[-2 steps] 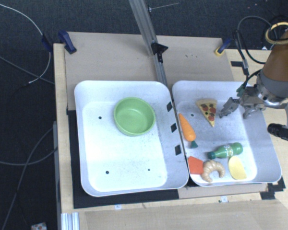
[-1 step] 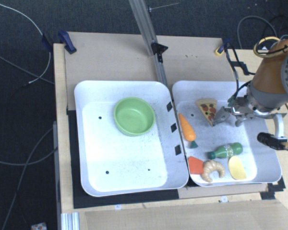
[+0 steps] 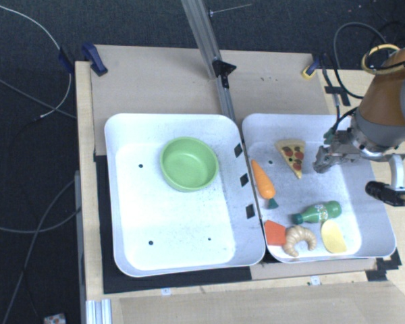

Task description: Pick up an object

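Observation:
The right bin (image 3: pixel 371 211) holds a pizza slice (image 3: pixel 292 156), a carrot (image 3: pixel 262 179), a green bottle (image 3: pixel 317 212), a croissant (image 3: pixel 299 238), a yellow piece (image 3: pixel 333 237) and a red-orange piece (image 3: pixel 275 231). My gripper (image 3: pixel 324 160) hangs over the right bin's upper part, just right of the pizza slice, pointing down. Nothing shows between its fingers. The orange-banded wrist rises behind it at the right edge.
A green bowl (image 3: pixel 189 163) sits in the left bin (image 3: pixel 142 235). A metal rail (image 3: pixel 209 39) runs from the top down to the gap between the bins. Blue clamps stand at the bench's back corners.

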